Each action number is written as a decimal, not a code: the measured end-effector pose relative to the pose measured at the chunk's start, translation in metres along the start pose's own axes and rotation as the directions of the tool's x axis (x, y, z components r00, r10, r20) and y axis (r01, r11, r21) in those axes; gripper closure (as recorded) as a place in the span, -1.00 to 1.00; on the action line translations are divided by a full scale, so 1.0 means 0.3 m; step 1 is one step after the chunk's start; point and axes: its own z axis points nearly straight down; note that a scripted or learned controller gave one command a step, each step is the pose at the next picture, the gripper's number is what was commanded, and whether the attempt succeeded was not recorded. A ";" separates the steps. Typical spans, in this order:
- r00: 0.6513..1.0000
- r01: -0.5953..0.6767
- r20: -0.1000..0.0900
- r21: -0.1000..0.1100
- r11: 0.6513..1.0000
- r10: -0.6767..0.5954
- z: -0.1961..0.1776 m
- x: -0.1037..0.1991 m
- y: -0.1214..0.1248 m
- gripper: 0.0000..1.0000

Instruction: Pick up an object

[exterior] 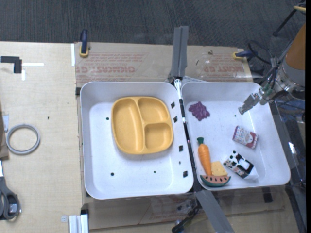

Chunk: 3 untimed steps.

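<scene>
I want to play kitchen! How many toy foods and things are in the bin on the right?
6, all in the right bin: purple grapes at the back left, small carton on the right, carrot, cheese wedge, watermelon slice and black-and-white carton at the front.

Right bin (pixel 272 130): open floor at centre; grapes (pixel 198 110), carton (pixel 245 137), carrot (pixel 204 157), watermelon slice (pixel 214 180), cow-patterned toy (pixel 240 166) crowd the rest.
</scene>
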 end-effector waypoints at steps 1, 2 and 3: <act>0.999 -0.053 -0.001 -0.007 0.999 0.053 0.336 -0.030 -0.129 -1.00; 0.987 -0.162 0.000 0.001 0.987 0.162 -0.043 0.000 -0.169 -1.00; 0.964 -0.267 -0.004 0.005 0.964 0.267 0.308 0.311 -0.334 -1.00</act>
